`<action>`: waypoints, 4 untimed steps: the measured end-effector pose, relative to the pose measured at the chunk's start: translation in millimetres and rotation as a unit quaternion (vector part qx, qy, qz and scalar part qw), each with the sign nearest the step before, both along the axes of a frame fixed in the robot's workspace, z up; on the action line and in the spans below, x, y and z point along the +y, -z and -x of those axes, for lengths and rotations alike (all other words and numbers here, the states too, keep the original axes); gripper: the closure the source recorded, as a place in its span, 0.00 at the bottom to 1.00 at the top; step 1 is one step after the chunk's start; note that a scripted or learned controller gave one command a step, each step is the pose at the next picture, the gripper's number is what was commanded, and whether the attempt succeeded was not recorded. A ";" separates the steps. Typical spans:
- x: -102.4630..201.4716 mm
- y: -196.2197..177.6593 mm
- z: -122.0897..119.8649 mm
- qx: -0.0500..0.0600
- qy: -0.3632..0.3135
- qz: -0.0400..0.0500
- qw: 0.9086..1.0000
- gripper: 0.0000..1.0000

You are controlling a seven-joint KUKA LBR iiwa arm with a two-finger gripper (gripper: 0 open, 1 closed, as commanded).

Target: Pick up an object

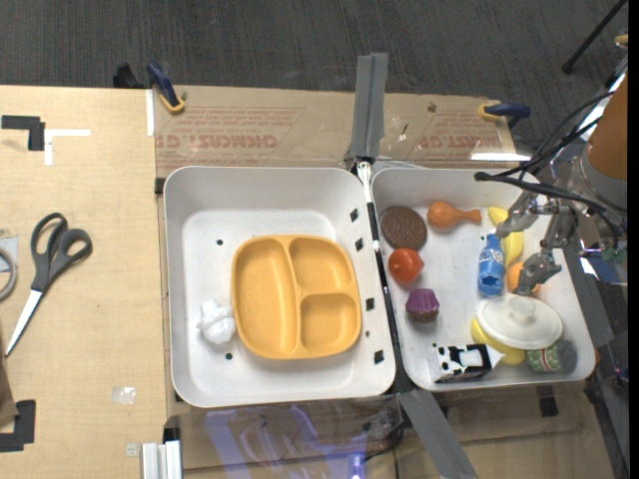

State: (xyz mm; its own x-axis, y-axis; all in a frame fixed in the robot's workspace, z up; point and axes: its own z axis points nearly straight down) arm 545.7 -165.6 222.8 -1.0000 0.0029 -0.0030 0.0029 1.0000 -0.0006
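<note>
**Pincer low over a crowded corner**

Here you see the counter [80, 128] bearing two bins; the left bin [190, 267] carries a yellow divided plate [297, 295]. The right bin [399, 362] is packed. Your pincer [532, 252] hangs spread over an orange piece [521, 275], beside a blue bottle [489, 265] and a yellow banana [510, 245]. Crowding could make a closing finger nudge the bottle or snag two things. The orange piece looks small, rounded, half-hidden.

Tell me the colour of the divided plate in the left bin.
Yellow-orange all over; the divided plate shows plainly in the camera view, lying in the left bin.
</note>
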 end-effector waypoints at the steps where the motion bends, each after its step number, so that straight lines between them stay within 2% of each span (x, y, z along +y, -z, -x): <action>1: -25.4 127.6 -25.3 -0.003 0.033 0.001 0.999 0.00; 2: -23.3 117.1 -27.3 -0.005 0.031 0.001 1.000 1.00; 3: -23.1 117.1 -27.3 -0.005 0.031 0.001 1.000 0.00; 4: -22.3 106.6 -29.2 -0.007 0.029 0.002 1.000 1.00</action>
